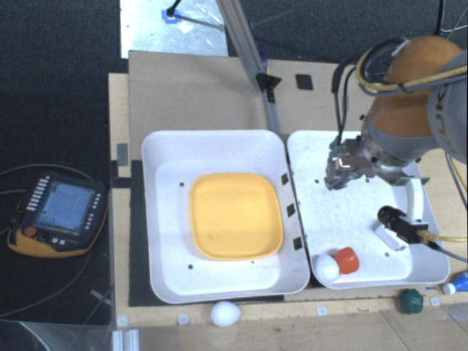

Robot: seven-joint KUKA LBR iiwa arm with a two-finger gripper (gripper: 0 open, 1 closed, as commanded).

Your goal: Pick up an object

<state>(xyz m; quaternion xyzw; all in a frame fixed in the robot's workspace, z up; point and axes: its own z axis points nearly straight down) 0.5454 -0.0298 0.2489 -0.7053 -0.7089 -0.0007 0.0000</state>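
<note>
Gripper [338,174] hangs over the right bin [358,218], toward the far edge of the worktop [190,93], above bare white bin floor. Whether it is spread or pressed together I cannot tell; the view is too blurred there. Nothing is seen held in it.

Candidate objects:
- orange piece [346,260] and white ball [326,268], side by side and touching or nearly so. They sit in the right bin's corner nearest the worktop's front edge, on the side next to the left bin [164,196], well apart from the gripper.
- yellow dish [236,216], flat in the middle of the left bin.
- egg-shaped white piece [225,314] and green ball [411,300], outside both bins along the worktop's front edge.

Risks, as judged from this layout:
- A descent from the present spot would close on nothing.
- The orange piece and white ball are crowded into a corner. The bin wall may block one side of the gripper, or contact with one object may shove the other away.
- The white ball looks round and smooth. An off-centre pinch would likely squirt it out and send it rolling.
- The yellow dish looks too wide to span. Only its rim offers a hold, and a rim grasp could slip or tip the dish.
- The two pieces at the front edge could be nudged off the worktop.
</note>
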